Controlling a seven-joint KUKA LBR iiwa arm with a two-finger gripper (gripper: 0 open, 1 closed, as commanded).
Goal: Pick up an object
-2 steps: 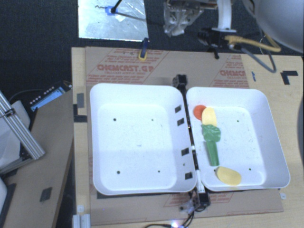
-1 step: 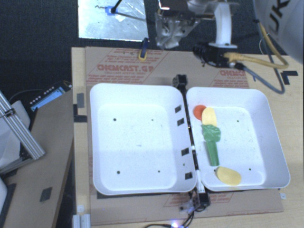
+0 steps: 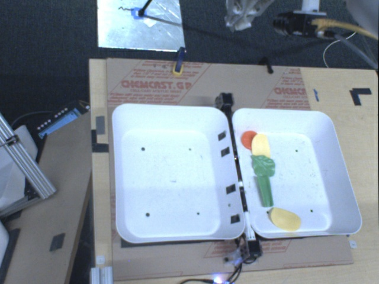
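1. The left bin (image 3: 172,173) is seen at nine o'clock from the bench's middle; only small dark specks are noted on its white floor.
2. The right bin (image 3: 328,158) is joined to it along a black clip strip, presumably so that the pair is kept from sliding apart.
3. Four candidates are found crowded against the right bin's left wall, at about nine o'clock within that bin. An orange-red round piece (image 3: 248,138) is touched at its four o'clock side by a yellow piece (image 3: 261,145).
4. Directly at six o'clock from that yellow piece, a green toy with a long stem (image 3: 264,178) is laid lengthwise along the wall, touching it.
5. A flat yellow oval (image 3: 286,219) is placed apart, near the bin's front-left corner; it is judged the easiest target, being free on all sides.
6. The gripper (image 3: 241,18) is held high at twelve o'clock, well beyond the bins. Nothing is seen in it, and whether its fingers are spread cannot be told.
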